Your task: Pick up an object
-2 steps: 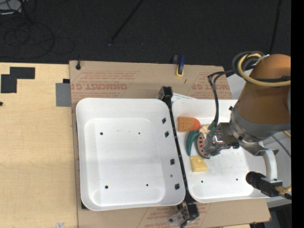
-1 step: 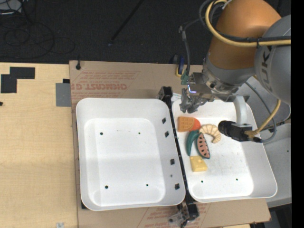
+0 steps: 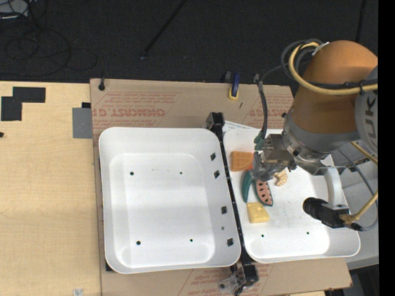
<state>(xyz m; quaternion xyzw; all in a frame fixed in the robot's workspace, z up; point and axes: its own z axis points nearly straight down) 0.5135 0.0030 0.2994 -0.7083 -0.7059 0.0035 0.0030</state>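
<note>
Gripper (image 3: 266,165) low in the right bin (image 3: 345,246); whether open or clenched cannot be told. Watermelon-slice toy (image 3: 264,193) just below the tips, teal piece (image 3: 248,185) to their lower left, orange block (image 3: 241,161) left, yellow block (image 3: 258,213) farther below.

Cardboard sheet (image 3: 157,103) under bins: red print along far edge, seen upside down and mirrored, letters not clearly readable. More red print on same cardboard at near edge, below bins, too small to read. Arm (image 3: 370,113) at right edge: part of large dark lettering on grey housing, cut off by frame, looks like "U" and "K". No other readable text, numbers or signs.
</note>
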